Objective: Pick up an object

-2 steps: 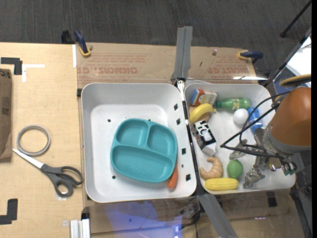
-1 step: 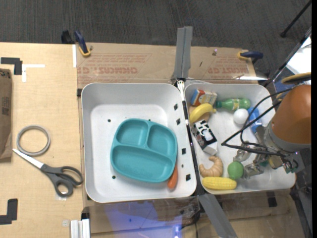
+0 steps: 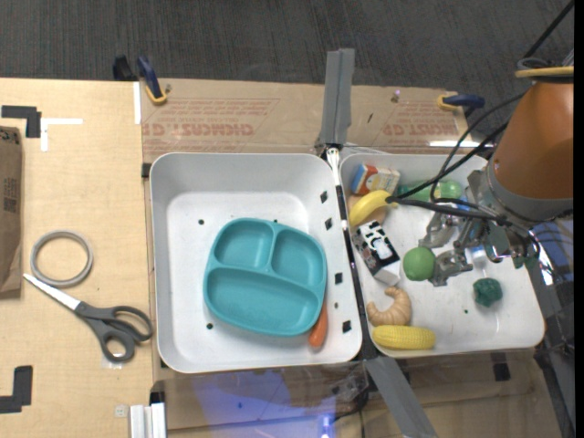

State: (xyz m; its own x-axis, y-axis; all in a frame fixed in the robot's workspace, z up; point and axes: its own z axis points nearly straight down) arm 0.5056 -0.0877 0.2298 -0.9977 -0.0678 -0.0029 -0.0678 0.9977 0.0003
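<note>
Wooden table (image 3: pixel 82 172) carries two white bins side by side, with cardboard behind them, scissors (image 3: pixel 96 316) and a tape roll (image 3: pixel 61 257) at the left, and dark carpet beyond. Left bin (image 3: pixel 173 199) holds a teal tray (image 3: pixel 265 278) with a carrot (image 3: pixel 318 328) beside it. Right bin (image 3: pixel 520 331) holds a banana (image 3: pixel 368 207), a carton (image 3: pixel 376 180), a black box (image 3: pixel 376 245), a croissant (image 3: pixel 391 306), corn (image 3: pixel 404 338), a teal lump (image 3: pixel 488 291) and a green ball (image 3: pixel 419 264).

The jaws (image 3: pixel 449 265) sit low in the right bin, just beside the green ball on its right. How far they are open cannot be told, and nothing is visibly between them.

Probable step: closing on the ball. Centre the jaws over it before closing; a round object rolls away if struck off-centre. Lift straight up, clear of the nearby black box and croissant.
</note>
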